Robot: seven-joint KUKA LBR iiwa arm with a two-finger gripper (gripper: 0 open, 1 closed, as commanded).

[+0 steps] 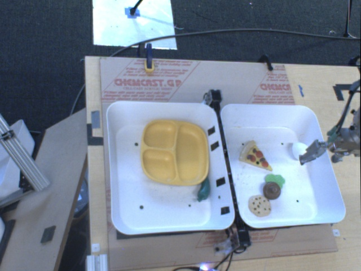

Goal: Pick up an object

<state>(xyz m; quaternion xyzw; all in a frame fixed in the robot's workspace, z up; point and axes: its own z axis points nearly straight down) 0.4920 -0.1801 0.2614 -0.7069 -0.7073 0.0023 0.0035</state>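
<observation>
- Two shallow white bins sit side by side on the surface: left bin (121, 208) and right bin (321, 208), touching along their shared inner edge.
- Left bin: a yellow divided plate (174, 151) lies flat near the bin's middle, three compartments facing up. A small teal object (203, 190) lies just beside the plate's near right corner, close to the bin's inner wall (shape too small to identify).
- Right bin, candidate objects for the pick:
- a toy pizza slice (256, 155) toward the bin's left side, lying flat;
- a brown round piece with a green part (273, 187) nearer the front edge;
- a speckled cookie (259, 205) just in front of it, near the bin's front left corner;
- a small white ball (298, 149) by the right side, just beside the gripper.
- Gripper (309, 153) enters over the right bin's right edge, its grey tip pointing left toward the white ball.
- Fingers: cannot tell how wide they stand; nothing is visibly clamped between them.
- All listed objects rest on the bin floors.
</observation>
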